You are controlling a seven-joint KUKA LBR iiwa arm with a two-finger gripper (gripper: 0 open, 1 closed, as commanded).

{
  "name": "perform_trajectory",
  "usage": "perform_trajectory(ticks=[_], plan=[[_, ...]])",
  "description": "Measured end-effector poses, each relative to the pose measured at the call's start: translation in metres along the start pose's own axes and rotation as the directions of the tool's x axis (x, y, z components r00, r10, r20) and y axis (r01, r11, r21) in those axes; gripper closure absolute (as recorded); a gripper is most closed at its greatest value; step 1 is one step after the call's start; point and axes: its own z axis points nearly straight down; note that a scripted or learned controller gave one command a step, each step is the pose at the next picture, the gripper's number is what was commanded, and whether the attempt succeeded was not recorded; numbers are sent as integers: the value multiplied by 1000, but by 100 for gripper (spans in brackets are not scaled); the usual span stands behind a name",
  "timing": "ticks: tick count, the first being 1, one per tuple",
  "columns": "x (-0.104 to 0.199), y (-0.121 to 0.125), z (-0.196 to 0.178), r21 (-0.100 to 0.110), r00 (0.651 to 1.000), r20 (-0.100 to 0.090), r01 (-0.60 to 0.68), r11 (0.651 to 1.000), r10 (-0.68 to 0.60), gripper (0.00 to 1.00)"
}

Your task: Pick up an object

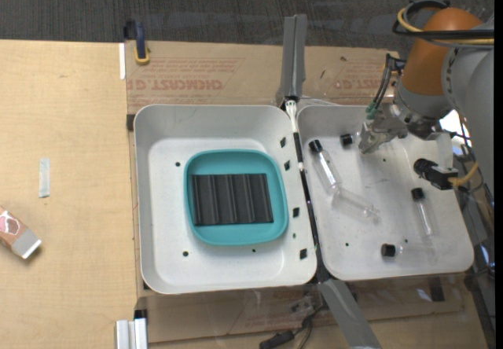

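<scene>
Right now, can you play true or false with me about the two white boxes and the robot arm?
1. A teal tray sits in the left bin. True.
2. The teal tray has dark slots in it. True.
3. The clear tubes are in the left bin. False: the clear tubes lie in the right bin.
4. The gripper is over the left bin. False: it hangs over the right bin, near its back edge.
5. Every tube is in the teal tray. False: they lie loose on the right bin's floor.
</scene>
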Motion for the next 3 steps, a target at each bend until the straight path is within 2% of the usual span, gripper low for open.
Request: perform_trajectory(ticks=[1,2,3], plan=[[0,0,0,0,1000,0,0,1000,0,0],[0,0,-9,1,1000,1,2,1000,-2,100],[0,0,-9,1,1000,1,2,1000,-2,0]])
